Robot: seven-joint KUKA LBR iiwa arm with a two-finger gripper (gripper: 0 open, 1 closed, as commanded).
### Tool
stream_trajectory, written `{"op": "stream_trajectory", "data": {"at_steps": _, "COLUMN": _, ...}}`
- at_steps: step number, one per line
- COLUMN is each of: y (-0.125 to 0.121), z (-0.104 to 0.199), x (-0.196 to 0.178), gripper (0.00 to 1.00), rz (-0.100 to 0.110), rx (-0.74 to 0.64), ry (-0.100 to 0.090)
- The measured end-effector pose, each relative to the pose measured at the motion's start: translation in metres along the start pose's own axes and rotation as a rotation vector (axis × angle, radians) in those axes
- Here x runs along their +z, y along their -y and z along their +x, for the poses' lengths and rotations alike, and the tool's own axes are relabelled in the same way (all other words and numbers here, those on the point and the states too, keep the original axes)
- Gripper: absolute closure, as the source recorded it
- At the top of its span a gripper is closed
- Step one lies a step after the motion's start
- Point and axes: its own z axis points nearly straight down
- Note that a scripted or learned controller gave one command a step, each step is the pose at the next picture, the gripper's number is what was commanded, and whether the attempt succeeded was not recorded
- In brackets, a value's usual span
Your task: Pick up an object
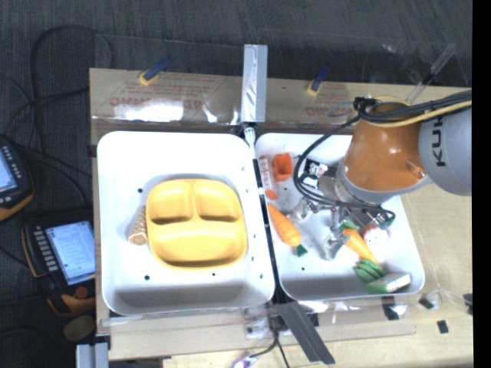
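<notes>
My gripper (337, 232) reaches down into the right bin (406, 263) under the orange wrist band. Just to its right lies an orange toy carrot (357, 245) with a green top (369, 271), touching or nearly touching the gripper's metal tip. A second carrot (285, 227) lies to the gripper's left, by the bin's left wall. A small white and red piece (377, 238) lies right of the gripper, partly under the arm. The arm hides the bin's upper middle.
An orange and white item (281, 167) stands at the right bin's back left. A white block (396, 283) rests at its front right. The left bin (115, 282) holds a yellow divided tray (196, 221) and a waffle cone (138, 225).
</notes>
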Motion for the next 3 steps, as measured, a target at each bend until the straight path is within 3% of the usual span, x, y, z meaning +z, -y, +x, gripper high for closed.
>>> {"op": "stream_trajectory", "data": {"at_steps": 1, "y": 0.034, "z": 0.011, "x": 0.001, "gripper": 0.0, "rz": -0.003, "rx": -0.211, "ry": 0.003}}
{"op": "stream_trajectory", "data": {"at_steps": 2, "y": 0.061, "z": 0.099, "x": -0.001, "gripper": 0.0, "rz": 0.003, "rx": -0.218, "ry": 0.002}}
{"op": "stream_trajectory", "data": {"at_steps": 3, "y": 0.057, "z": 0.069, "x": 0.0, "gripper": 0.0, "rz": -0.001, "rx": -0.175, "ry": -0.002}}
